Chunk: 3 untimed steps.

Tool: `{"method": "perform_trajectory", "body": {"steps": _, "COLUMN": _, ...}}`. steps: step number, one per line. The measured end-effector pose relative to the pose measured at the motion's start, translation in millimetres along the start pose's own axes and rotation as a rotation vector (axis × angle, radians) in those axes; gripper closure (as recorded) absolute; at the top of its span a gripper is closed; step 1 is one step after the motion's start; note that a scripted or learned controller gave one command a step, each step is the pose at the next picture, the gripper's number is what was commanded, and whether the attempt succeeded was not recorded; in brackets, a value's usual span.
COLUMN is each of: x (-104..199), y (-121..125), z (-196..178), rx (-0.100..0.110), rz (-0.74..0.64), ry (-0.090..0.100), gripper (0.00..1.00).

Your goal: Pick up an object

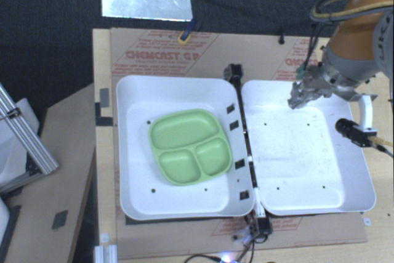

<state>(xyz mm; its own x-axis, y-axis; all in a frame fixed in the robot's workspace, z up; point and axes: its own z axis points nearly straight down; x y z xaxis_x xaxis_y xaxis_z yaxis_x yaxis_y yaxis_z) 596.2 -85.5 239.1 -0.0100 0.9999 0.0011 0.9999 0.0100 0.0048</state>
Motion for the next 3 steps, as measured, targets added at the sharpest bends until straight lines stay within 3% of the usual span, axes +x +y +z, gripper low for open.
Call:
{"method": "perform_trajectory", "body": {"steps": 1, "x": 34.0, "y": 32.9, "z": 16.3, "rx": 0.001, "rz": 0.001, "ry": -0.001, "gripper": 1.00}}
{"method": "perform_trajectory", "body": {"steps": 2, "x": 10.1, "y": 28.5, "z": 15.6, "rx": 0.003, "rz": 0.010, "ry": -0.003, "gripper": 1.00}}
{"method": "perform_trajectory", "body": {"steps": 3, "x": 22.6, "y": 35.1, "z": 23.1, "rx": 0.003, "rz": 0.005, "ry": -0.002, "gripper": 1.00}}
